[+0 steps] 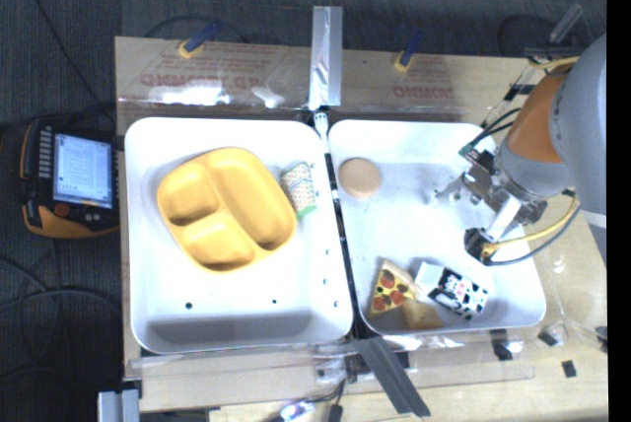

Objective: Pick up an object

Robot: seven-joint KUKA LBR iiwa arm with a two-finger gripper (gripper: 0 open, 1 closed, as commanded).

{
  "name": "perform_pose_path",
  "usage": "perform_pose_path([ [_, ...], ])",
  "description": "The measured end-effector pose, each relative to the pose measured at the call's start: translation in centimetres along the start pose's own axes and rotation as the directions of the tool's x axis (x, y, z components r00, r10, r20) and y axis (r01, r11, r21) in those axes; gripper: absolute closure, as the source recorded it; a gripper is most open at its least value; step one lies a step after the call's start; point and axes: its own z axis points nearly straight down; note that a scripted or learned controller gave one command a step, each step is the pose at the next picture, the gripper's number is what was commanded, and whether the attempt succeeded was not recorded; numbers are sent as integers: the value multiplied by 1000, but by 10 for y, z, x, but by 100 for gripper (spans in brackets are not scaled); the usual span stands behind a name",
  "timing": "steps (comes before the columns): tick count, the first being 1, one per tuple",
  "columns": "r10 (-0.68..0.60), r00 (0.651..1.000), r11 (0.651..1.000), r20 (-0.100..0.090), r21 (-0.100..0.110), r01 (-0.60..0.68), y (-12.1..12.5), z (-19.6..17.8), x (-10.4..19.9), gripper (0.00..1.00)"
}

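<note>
The right bin holds a round tan disc at its back left. A toy pizza slice and a small black-and-white patterned block lie near its front wall. My gripper hangs over the right side of this bin, seen from above under the grey wrist. It is to the right of the disc and behind the block. Nothing shows as held.
In the left bin lie a yellow divided plate and a small speckled green-and-white item against the dividing wall. A handheld pendant sits off the bench to the left. Cables loop beside the wrist.
</note>
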Motion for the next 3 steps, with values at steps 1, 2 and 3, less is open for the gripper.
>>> perform_pose_path([
  [1, -4, 1000, 1000, 5, 7, 4, -1, -4, 1, 100],
  [2, -401, 916, 916, 4, -5, 401, -24, -158, -19, 100],
  [3, -584, 812, 812, 2, -2, 584, -110, -137, 28, 100],
])
